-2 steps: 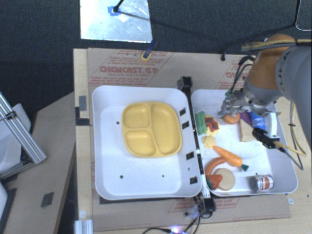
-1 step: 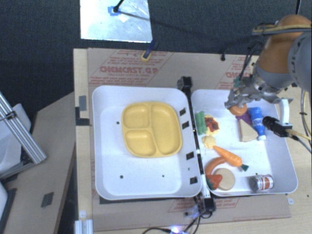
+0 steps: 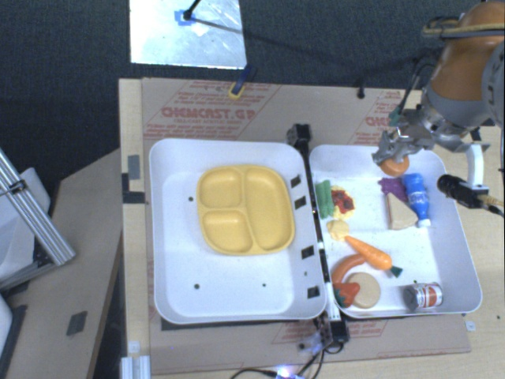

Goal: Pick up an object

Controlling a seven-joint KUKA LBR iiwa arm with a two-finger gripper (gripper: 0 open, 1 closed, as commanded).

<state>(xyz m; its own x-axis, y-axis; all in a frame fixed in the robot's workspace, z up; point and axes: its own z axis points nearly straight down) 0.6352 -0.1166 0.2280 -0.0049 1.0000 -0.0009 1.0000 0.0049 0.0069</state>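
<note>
- The bench (image 3: 87, 204) is a pale tan top, and a sheet of cardboard (image 3: 205, 109) with red print lies on it under both bins.
- The left bin (image 3: 170, 212) holds a yellow divided plate (image 3: 243, 209) with three compartments, sitting roughly in the middle of it.
- The right bin (image 3: 450, 251) carries all the small stuff: a green piece (image 3: 323, 197) and a red-and-yellow bit (image 3: 342, 201) near the divider, a pale yellow lump (image 3: 338, 229) just below those, and a carrot (image 3: 368, 253) lying at a slant.
- In the near corner there's a tan disc (image 3: 364, 288) with an orange curved piece (image 3: 345, 267) touching it, and a small can (image 3: 424, 295) on its side by the right rim.
- A blue bottle (image 3: 416, 197) lies across a tan wedge (image 3: 399, 213), with a purple thing (image 3: 391, 186) just beside them.
- The gripper (image 3: 394, 153) is over the far end of the right bin, and a small orange object (image 3: 393, 164) sits right at its fingertips. It looks pinched between the fingers and clear of the bin floor, though the shot is soft there.
- Behind the bench is dark blue carpet, with a shiny silver sheet (image 3: 188, 20) lying on it.
- A metal frame (image 3: 28, 212) pokes in at the left edge.
</note>
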